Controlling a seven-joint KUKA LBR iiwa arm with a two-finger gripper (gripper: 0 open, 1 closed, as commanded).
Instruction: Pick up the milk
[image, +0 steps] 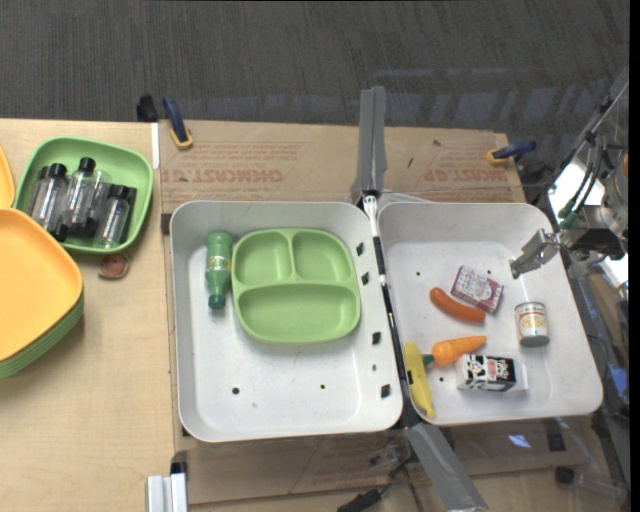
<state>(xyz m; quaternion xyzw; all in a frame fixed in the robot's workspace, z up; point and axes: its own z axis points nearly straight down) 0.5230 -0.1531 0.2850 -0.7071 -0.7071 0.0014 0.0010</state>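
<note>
The milk (492, 373) is a small carton with a black-and-white cow pattern. It lies on its side near the front of the right bin (560, 400), just right of a carrot (459, 349). My gripper (533, 254) hangs over the right bin's far right side, well behind the milk and apart from it. Nothing shows in the gripper. The arm behind it runs off the right edge.
The right bin also holds a red sausage (458, 305), a pink box (477, 288), a small can (532, 324) and a banana (418, 380). In the left bin lie a green divided plate (296, 284) and a green bottle (218, 268).
</note>
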